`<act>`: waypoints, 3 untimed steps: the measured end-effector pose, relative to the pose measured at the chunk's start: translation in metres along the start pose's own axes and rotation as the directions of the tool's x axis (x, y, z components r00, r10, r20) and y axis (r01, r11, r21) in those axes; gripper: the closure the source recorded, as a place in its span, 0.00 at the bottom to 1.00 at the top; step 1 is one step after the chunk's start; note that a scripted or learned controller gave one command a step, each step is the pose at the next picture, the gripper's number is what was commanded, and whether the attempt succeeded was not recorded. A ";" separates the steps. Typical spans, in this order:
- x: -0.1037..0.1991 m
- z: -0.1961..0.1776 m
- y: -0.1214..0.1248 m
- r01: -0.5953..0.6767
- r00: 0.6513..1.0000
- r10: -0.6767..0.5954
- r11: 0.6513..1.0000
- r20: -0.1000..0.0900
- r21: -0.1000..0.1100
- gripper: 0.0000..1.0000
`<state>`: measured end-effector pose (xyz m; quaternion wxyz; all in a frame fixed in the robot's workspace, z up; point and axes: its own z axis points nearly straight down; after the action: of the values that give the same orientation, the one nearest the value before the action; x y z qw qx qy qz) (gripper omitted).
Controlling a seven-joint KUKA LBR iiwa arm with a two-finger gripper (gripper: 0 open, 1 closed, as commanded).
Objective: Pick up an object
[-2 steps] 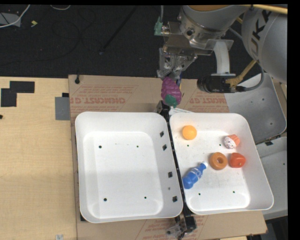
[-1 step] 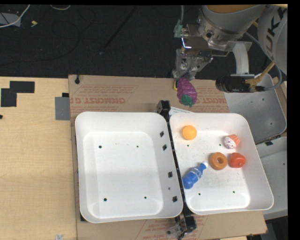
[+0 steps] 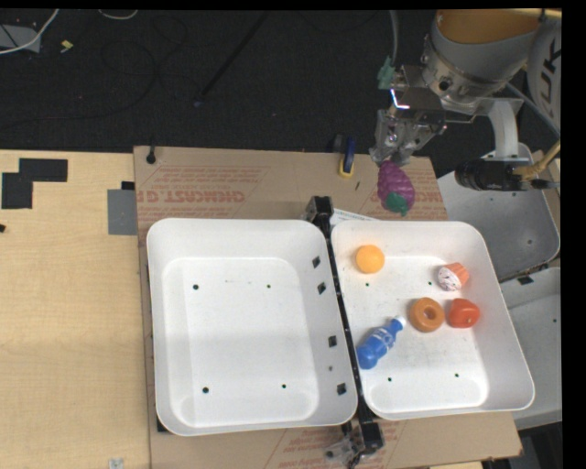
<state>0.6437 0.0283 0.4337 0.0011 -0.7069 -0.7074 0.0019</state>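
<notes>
I have a purple object [image 3: 395, 186] with a green end hanging from the gripper [image 3: 399, 147] in the upper right of the frame, above the far rim of the right bin [image 3: 499, 266], and its top appears to be pinched between the fingers, which are drawn close on it. To do this step well, I judge I should keep the lift slow and straight, since the object dangles below the fingers and a jerk could swing it loose. I would keep the grip closed until it is steady.

The arm enters from the upper right, its orange band [image 3: 481, 26] at the top edge, wrist pointing down. Below, in the right bin, lie an orange ball [image 3: 370, 259], a blue bottle [image 3: 377, 343], an orange ring [image 3: 426, 314] and a red piece [image 3: 463, 313].
</notes>
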 end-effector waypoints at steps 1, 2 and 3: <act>-0.038 -0.001 0.000 0.000 1.000 0.000 1.000 -0.001 -0.001 1.00; -0.027 -0.100 0.000 0.001 1.000 -0.001 1.000 -0.001 -0.007 1.00; -0.082 -0.104 0.000 -0.001 1.000 0.001 1.000 0.000 -0.002 1.00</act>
<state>0.6440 -0.0541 0.5375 0.0004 -0.7073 -0.7069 0.0011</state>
